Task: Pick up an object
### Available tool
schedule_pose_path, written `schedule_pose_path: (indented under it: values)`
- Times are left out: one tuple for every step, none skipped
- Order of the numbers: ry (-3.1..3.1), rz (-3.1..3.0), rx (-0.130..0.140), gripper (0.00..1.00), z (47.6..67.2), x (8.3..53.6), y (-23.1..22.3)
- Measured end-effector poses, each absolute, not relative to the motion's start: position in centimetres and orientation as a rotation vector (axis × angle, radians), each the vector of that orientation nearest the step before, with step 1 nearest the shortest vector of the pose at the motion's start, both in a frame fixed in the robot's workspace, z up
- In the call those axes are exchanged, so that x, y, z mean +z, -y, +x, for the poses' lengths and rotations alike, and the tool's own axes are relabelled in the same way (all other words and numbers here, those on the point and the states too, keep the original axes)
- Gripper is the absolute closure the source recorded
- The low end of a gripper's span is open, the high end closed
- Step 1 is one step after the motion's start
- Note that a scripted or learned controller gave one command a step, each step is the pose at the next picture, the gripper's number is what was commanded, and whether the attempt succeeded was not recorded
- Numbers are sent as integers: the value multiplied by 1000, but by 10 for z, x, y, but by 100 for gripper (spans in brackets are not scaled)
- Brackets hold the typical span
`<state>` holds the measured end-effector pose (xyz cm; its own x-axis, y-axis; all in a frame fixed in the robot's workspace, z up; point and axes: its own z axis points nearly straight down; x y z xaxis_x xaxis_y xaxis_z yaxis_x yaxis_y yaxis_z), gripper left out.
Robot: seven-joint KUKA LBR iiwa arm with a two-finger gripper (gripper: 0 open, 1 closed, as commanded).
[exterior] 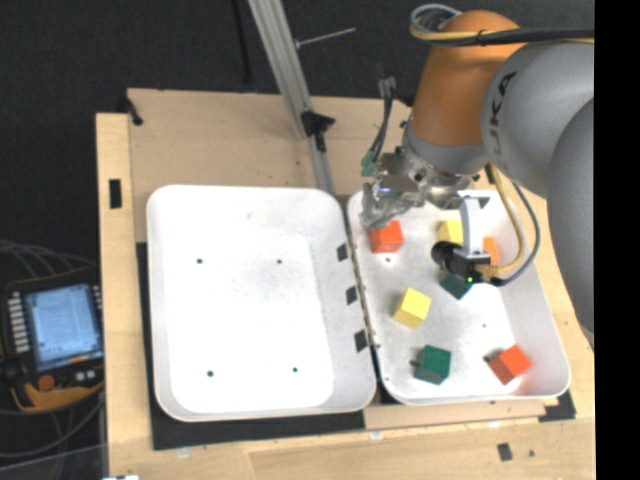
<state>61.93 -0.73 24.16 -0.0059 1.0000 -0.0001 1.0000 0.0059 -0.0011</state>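
Observation:
My gripper (383, 208) hangs over the far left part of the right bin (530, 313), directly above an orange block (387, 236) that lies just below its tips. The block rests on the bin floor. Other blocks lie in the same bin: a yellow block (411, 307) in the middle, a green block (432, 364) near the front, an orange block (509, 363) at the front right, a small dark green block (457, 286), and a yellow block (449, 231) partly behind the arm's hardware.
The left bin (245, 298) lies beside the right one, with a dark divider between them. A slanted metal pole (290, 78) rises behind the bins. A tablet-like pendant (55, 328) sits off the bench at the left.

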Motion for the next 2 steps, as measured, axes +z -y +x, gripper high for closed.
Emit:
schedule_pose_path:
  values:
    - [2227, -2214, 1, 100, 608, 233, -38]
    - [2229, -2210, 0, 100, 592, 234, -94]
